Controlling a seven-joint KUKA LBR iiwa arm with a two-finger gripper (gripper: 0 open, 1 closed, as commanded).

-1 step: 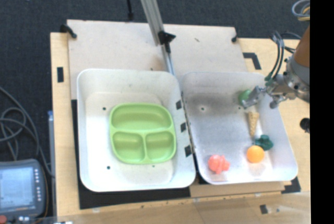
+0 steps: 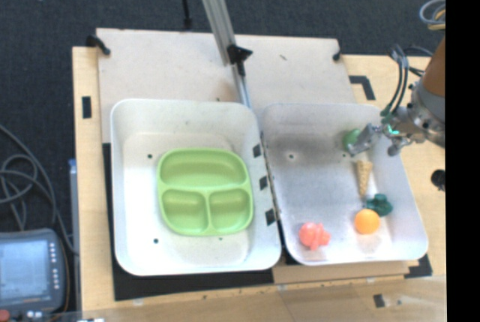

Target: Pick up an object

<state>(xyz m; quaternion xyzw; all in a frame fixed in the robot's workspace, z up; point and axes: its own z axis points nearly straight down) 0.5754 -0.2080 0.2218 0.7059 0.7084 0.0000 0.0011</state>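
Note:
The right bin [image 2: 300, 140] holds several small objects. A red lumpy toy [image 2: 314, 236] lies near its front edge, with an orange ball [image 2: 367, 221] to its right. A dark green piece [image 2: 381, 204] touches the ball from behind. Farther back lies a beige cone-shaped piece [image 2: 364, 176]. My gripper [image 2: 379, 143] hangs over the bin's far right part, just above the cone's upper end, and its fingers stand apart with nothing between them. A small green object [image 2: 351, 138] sits right beside the left finger [image 2: 364, 141], on its outer side.
In the left bin [image 2: 135, 125] lies a light green divided plate [image 2: 204, 191]. A slanted metal pole [image 2: 214, 1] rises from behind the two bins. Cables hang by the arm at the right edge.

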